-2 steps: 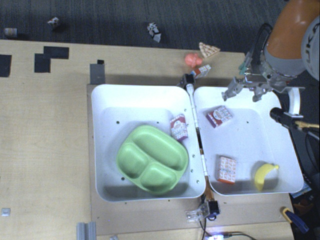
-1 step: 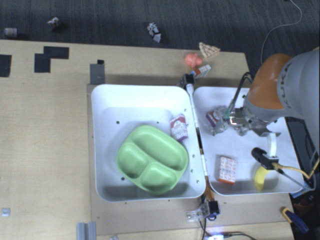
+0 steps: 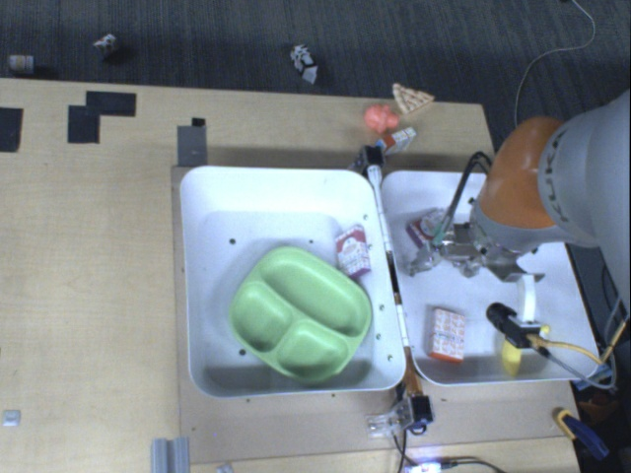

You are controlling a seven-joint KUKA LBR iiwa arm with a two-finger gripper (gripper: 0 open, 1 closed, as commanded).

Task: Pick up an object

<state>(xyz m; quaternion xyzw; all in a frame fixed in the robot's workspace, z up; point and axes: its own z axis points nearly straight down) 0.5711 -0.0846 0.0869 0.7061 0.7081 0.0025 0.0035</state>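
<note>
The arm (image 3: 582, 175) came in from the right, its gripper (image 3: 426, 257) low over the left part of the right bin (image 3: 562, 294). From where I stood I could not tell whether the hand was open or closed, and nothing was plainly held in it.

A crumpled wrapper (image 3: 428, 227), red, green and white, lay just on the far side of the gripper, so close that I could not tell whether they touched. A small orange and white box (image 3: 449, 334) lay flat on the bin floor nearer to me, apart from the gripper and a little to its right.

In the left bin (image 3: 212, 264) a green divided plate (image 3: 301, 310) sat at a slant across the near half. A small red and white packet (image 3: 351, 250) lay just beyond the plate's far right corner, close to the wall between the bins.

On the bench (image 3: 89, 284), past the far edge of the bins, lay a pink lump (image 3: 381, 118) with a pale wedge (image 3: 412, 99) just beside it.
</note>
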